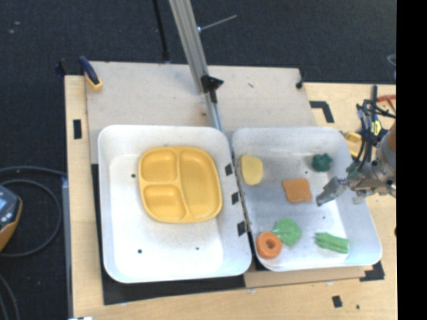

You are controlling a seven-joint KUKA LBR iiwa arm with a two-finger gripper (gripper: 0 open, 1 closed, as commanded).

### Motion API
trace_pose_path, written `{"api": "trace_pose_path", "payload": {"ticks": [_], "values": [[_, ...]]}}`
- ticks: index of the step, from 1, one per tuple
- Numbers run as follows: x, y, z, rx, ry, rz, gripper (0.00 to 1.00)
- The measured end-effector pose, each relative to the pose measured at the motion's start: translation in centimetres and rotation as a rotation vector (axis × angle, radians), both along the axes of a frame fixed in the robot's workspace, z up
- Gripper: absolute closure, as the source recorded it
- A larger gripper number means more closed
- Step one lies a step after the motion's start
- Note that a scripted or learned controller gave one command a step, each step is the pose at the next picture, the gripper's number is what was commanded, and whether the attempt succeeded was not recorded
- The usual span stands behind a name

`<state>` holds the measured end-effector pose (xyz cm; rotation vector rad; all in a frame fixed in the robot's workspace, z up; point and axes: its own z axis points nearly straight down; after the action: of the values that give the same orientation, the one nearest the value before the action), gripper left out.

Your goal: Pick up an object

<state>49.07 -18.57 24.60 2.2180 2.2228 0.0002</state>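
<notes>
Currently my fingers (331,193) hover at the right bin's (363,242) right edge beside the orange block (297,191); spread or pressed, cannot tell.

Yellow divided plate (180,183) in left bin (120,245); small toys in right bin (363,245); arm (373,172) at right edge.

No readable text, labels, brands or numbers anywhere I can see: nothing legible on the bins, the items in them, or the bench.
</notes>
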Motion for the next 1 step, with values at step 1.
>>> {"api": "trace_pose_path", "payload": {"ticks": [1], "values": [[0.36,-0.34,-4.31,0.0,0.003,-0.002,0.0]]}}
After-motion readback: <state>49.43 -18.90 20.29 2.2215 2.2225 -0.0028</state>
